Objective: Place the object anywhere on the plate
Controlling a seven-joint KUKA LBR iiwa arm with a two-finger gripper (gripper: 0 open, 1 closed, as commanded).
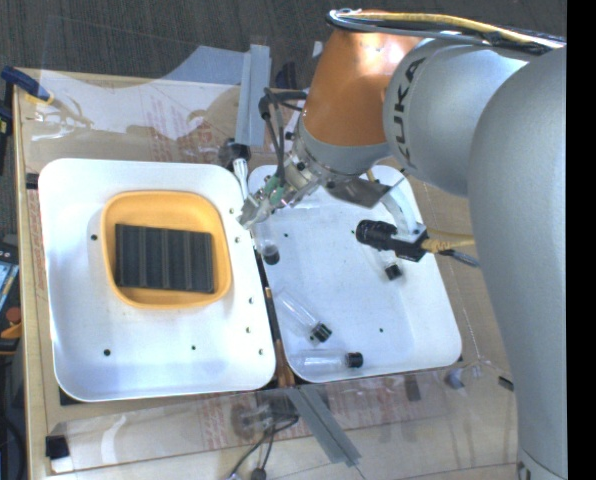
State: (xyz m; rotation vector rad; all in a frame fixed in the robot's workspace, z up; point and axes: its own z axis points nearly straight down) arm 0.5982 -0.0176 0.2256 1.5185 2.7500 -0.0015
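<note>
two white bins (78, 353) (433, 318), one yellow plate (163, 210), four small black pieces (391, 271).

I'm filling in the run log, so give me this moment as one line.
gripper: at right bin's upper-left corner | yellow plate: in left bin | small black pieces: loose in right bin

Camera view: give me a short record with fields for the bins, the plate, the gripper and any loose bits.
left bin: holds the plate
plate: yellow, rounded corners, dark ridged panel in its middle
right bin: one black bit by its left wall; front bits, two more small black ones nearer the front wall
gripper: over the right bin's far left corner, close to the wall between the bins
on plate: nothing loose visible
</note>
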